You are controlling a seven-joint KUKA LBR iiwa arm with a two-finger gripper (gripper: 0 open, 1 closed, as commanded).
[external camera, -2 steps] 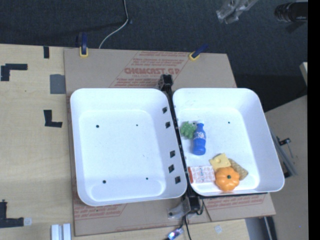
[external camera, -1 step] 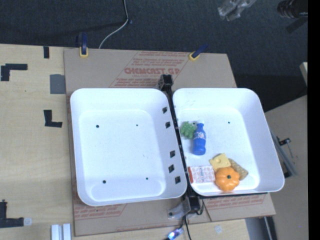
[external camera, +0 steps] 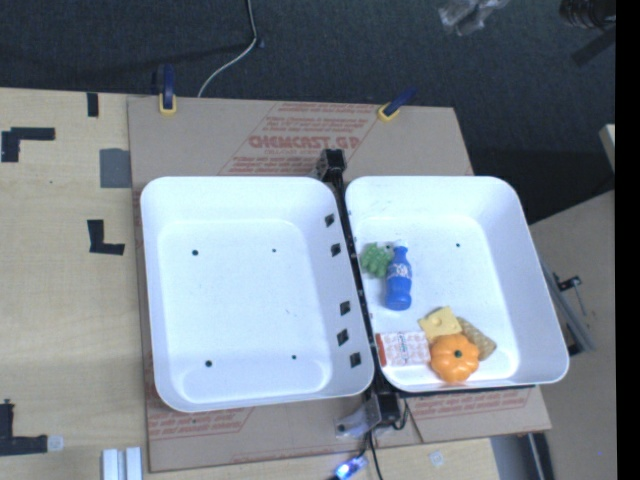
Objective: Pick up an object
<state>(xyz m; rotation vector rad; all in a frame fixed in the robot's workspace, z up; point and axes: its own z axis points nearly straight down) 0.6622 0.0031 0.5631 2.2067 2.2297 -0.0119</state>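
Note:
The right bin (external camera: 523, 230) holds several small objects. A blue bottle (external camera: 399, 280) lies near its left wall with a green lump (external camera: 376, 259) beside it. Toward the front edge sit an orange pumpkin-like ball (external camera: 454, 359), a yellow wedge (external camera: 440, 322), a tan cracker-like piece (external camera: 481, 344) and a red-and-white packet (external camera: 402, 349). My gripper (external camera: 470, 3) is blurred at the top right, high over the dark floor, well behind the bins and away from every object.
The left bin (external camera: 152, 230) stands beside the right one on a cardboard sheet (external camera: 300, 138) held by clamps (external camera: 166, 100). A black divider with clips (external camera: 345, 268) runs between the bins. A cable (external camera: 235, 63) trails at the back.

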